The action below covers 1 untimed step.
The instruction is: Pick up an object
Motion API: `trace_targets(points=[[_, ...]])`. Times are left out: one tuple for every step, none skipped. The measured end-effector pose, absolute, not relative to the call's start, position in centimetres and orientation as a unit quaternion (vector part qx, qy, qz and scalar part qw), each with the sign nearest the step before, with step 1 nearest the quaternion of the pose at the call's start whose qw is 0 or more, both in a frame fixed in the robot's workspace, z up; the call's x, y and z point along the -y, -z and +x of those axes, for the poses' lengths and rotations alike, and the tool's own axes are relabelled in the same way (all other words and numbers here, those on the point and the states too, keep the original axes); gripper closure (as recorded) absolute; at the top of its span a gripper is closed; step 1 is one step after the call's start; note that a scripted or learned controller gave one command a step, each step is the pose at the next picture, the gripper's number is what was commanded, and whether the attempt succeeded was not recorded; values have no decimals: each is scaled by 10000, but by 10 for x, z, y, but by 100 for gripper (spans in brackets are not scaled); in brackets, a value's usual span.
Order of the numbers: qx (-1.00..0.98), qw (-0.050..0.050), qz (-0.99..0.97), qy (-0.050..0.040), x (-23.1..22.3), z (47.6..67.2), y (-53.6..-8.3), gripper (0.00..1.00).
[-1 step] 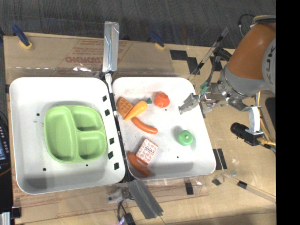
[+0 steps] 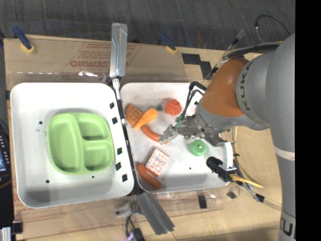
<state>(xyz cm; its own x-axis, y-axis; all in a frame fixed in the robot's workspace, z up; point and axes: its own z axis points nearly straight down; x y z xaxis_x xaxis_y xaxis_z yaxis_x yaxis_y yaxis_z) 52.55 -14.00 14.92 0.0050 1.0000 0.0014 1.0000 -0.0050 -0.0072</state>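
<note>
Metal tool (image 2: 167,134) hovers slightly parted beside the orange sausage (image 2: 150,132), gripping nothing visible.

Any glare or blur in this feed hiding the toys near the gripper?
Camera view: lighting even, shadows soft; the white right bin is bright but not blown out; gripper tips look slightly soft; carrot and green object read clearly.

I'm looking down on a robotics lab bench. A cardboard sheet (image 2: 150,54) covers the top, held by blue clamps (image 2: 24,39) at ten and twelve o'clock. Two white bins (image 2: 20,134) sit side by side, cables (image 2: 266,21) trail at two o'clock, and dark carpet (image 2: 65,4) runs along twelve.
</note>
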Motion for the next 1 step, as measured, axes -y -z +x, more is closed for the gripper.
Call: trace_targets(points=[[7258,-23,-6879,27,111,480,-96,0]])
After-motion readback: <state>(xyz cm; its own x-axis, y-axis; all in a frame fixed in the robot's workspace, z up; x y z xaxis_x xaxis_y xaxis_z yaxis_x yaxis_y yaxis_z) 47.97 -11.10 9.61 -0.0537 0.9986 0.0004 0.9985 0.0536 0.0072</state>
